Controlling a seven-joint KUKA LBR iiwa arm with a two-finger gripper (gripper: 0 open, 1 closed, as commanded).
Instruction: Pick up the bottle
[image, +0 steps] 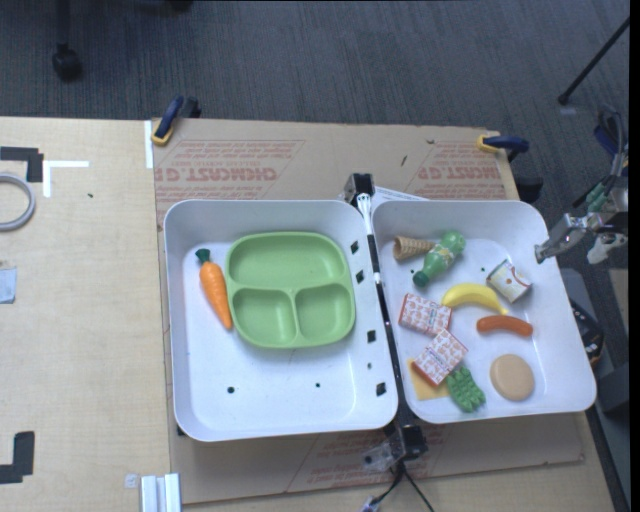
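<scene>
Well apart from the metal pincer (556, 246), whose grip state I could not tell, the green plastic bottle (441, 258) lay near the right white bin's (570, 330) far edge, on a brown cardboard-covered bench (240, 165).

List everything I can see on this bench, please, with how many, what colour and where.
bins: 2, white, side by side on the cardboard
plate: 1, green, three sections, left bin
carrot: 1, orange with green top, left bin, beside the plate
bottle: 1, green, lying in right bin, far side
ice cream cone: 1, tan, beside the bottle
banana: 1, yellow, right bin, middle
sausage: 1, orange-red, below the banana
cartons: 2, red and white, right bin
small box: 1, white, right of the banana
green vegetable: 1, near edge
round biscuit: 1, tan, near right corner
clamps: 2, blue and yellow, cardboard's far edge
tool: 1, grey, at right bin's right rim
</scene>
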